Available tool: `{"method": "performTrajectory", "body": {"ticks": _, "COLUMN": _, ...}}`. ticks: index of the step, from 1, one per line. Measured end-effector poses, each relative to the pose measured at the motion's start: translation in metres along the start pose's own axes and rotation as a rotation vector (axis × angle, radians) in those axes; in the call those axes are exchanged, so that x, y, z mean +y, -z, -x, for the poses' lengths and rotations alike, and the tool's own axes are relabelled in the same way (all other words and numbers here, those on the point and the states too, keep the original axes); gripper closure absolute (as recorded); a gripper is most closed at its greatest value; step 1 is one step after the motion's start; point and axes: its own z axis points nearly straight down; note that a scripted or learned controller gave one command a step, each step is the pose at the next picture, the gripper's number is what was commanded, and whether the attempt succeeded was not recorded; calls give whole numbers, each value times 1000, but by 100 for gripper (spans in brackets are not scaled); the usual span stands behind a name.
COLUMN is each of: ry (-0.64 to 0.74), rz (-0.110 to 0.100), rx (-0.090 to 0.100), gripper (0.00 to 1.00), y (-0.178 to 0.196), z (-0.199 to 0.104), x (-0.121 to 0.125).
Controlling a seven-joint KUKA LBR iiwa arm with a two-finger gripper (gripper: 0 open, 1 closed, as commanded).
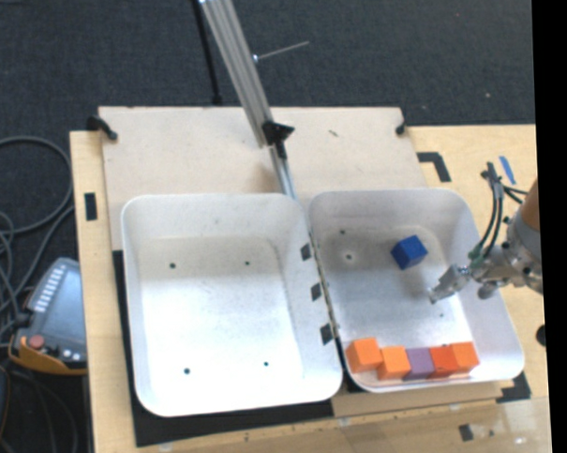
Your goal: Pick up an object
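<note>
A blue cube lies in the upper middle of the right bin. Along that bin's front wall sits a row of blocks: orange ones at the left, a purple one in the middle, and more orange ones at the right. My gripper reaches in over the bin's right rim. It hangs to the right of the blue cube and slightly nearer the front, above the row of blocks. Nothing is seen held in it.
The left bin stands beside the right one, with a low divider between them. An aluminium post slants up from behind the bins. Cables and a pendant lie on the floor at left.
</note>
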Motion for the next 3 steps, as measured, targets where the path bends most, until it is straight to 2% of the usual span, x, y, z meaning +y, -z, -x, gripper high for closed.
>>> {"method": "performTrajectory", "body": {"ticks": 1, "ry": 7, "rz": 1, "rx": 0, "gripper": 0, "y": -104, "z": -20, "x": 85}}
{"method": "performTrajectory", "body": {"ticks": 2, "ry": 8, "rz": 2, "rx": 0, "gripper": 0, "y": -102, "z": -49, "x": 127}}
{"method": "performTrajectory", "body": {"ticks": 3, "ry": 9, "rz": 2, "rx": 2, "gripper": 0, "y": -102, "z": -97, "x": 158}}
